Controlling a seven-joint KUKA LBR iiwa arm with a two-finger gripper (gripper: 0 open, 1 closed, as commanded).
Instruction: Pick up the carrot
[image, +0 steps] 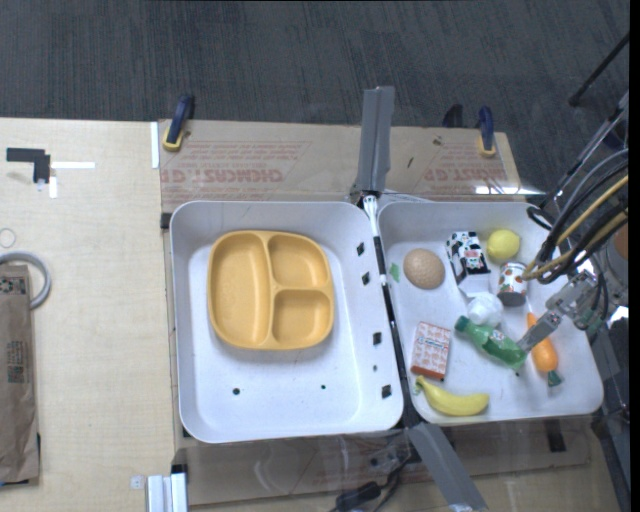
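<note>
Meanwhile, the carrot (544, 356) is lying near the right wall of the right bin (590, 400), its green top pointing toward the near rim. The gripper (541, 327) is hovering directly over it; whether it is clenched or released cannot be told. A green bottle (491, 341) is lying just left, with a banana (452, 398) and a small carton (432, 349) nearby. A yellow divided plate (270, 290) is sitting in the left bin (190, 330) on the counter (90, 300).
</note>
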